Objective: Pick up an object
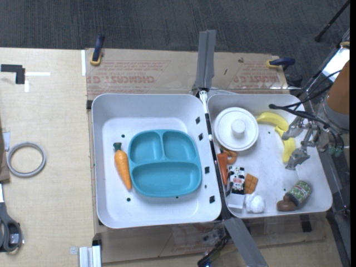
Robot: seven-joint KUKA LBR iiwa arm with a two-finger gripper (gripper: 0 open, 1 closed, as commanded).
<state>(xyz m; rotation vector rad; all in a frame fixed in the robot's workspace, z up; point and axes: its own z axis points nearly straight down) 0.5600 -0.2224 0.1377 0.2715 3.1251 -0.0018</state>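
My gripper [295,144] hangs over the right side of the right bin [267,213], its two fingers spread open. A yellow banana [287,148] lies in the bin just under the fingertips, and nothing is held between them. A second banana [272,119] lies further back, next to a white round lidded bowl [237,128]. A green can [300,192] lies on its side near the front right corner, with a brown piece [286,205] beside it.
Along the right bin's left wall lie an orange-red piece [225,166], a cow-print carton [237,179], a waffle [252,181] and a white ball [256,203]. The left bin [105,199] holds a teal divided plate [165,163] and a carrot [122,166]. A tape roll [25,159] sits on the bench.
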